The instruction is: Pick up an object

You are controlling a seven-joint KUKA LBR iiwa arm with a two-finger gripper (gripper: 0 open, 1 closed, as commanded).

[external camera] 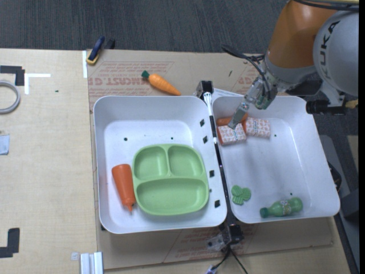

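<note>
My gripper (238,117) reaches down into the far left corner of the right bin (308,153). Its tip sits right over a small orange item (223,121) and touches or nearly touches a pink-and-white box (231,135). A second pink-and-white box (258,128) lies just to the right of the first. At the near edge of the same bin lie a green bottle (282,208) on its side and a small green leafy piece (240,195). The orange item is partly hidden by the gripper.
The left bin (114,119) holds a green divided plate (171,178) and an orange carrot-shaped piece (124,185) beside it. A toy carrot (161,83) and a blue marker (96,49) lie on the bench behind the bins. The arm's orange band (293,33) hangs over the right bin's far corner.
</note>
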